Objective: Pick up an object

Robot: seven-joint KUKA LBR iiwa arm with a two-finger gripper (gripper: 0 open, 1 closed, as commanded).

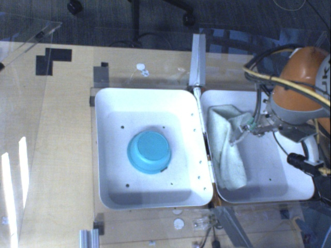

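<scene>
White cloth (227,149) lies crumpled along the left side of the right bin (289,187), one corner drawn up toward the gripper (247,130), which is low over it. Whether it has pinched the cloth cannot be told. A blue bowl (149,152) sits upside down in the left bin (111,138). Nothing looks fully lifted yet.

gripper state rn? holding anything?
Gripper: down in the right bin, at the white cloth. Whether it is open, shut or holding the cloth cannot be told from this camera view.
</scene>
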